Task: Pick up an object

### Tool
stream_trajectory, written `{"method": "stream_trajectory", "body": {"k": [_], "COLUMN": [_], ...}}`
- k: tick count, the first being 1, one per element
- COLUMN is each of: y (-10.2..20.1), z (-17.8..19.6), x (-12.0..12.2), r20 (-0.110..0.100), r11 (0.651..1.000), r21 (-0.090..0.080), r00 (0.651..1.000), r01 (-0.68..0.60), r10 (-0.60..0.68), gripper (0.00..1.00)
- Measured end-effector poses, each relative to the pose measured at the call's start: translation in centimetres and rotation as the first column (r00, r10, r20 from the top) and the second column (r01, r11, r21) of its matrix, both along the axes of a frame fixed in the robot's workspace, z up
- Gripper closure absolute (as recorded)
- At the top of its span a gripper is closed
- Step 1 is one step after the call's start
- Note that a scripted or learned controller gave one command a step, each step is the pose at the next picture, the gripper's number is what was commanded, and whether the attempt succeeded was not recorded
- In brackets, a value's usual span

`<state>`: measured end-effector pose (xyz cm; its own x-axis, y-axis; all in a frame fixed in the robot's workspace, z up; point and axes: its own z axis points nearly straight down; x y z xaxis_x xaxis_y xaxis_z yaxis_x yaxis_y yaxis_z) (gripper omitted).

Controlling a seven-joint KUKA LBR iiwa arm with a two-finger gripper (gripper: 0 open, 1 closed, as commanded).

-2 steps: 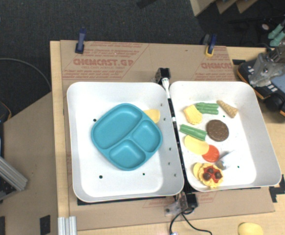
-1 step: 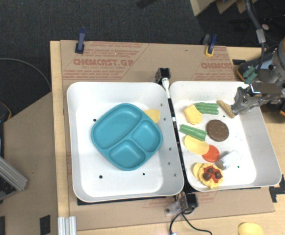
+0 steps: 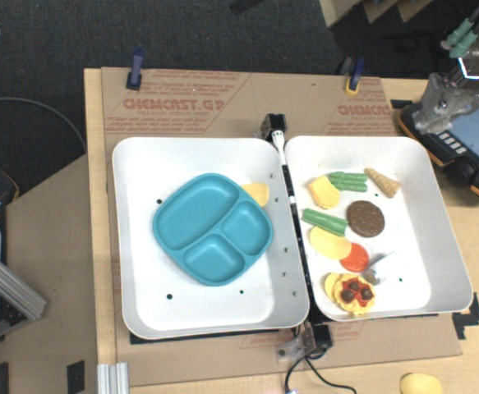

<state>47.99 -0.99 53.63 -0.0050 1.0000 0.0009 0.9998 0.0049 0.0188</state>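
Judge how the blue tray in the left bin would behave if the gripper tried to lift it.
The blue tray looks like stiff moulded plastic, so probably rigid and light. It is wide and flat, so only its thin rim offers a pinch. Its glossy surface suggests it may slip.

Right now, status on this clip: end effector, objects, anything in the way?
Toy food loose in right bin. Blue tray in left bin. Nothing covering the food.

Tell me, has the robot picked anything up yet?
Not yet. Nothing looks done: the toy foods, like the brown cookie and the green bean pod, all lie in the right bin. The blue divided plate sits in the left bin. Picking one is left.
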Motion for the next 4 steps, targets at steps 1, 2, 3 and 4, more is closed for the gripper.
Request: {"method": "stream_trajectory", "body": {"k": [1,2,3,4], "y": [-8.6,-13.3,-9.7,-14.9], "z": [-12.0,-16.2,-10.8,-15.7], "x": [-0.2,-0.1,0.0,-0.1], "r20": [-0.029,-0.024,-0.011,-0.023], "r11": [1.000,1.000,1.000,1.000], "r21": [-0.002,-0.001,-0.002,-0.001], "r00": [0.999,1.000,1.000,1.000], "r01": [0.015,0.011,0.001,0.010], "r10": [-0.015,-0.011,-0.001,-0.010], "gripper": [1.00,1.00,1.00,1.00]}}
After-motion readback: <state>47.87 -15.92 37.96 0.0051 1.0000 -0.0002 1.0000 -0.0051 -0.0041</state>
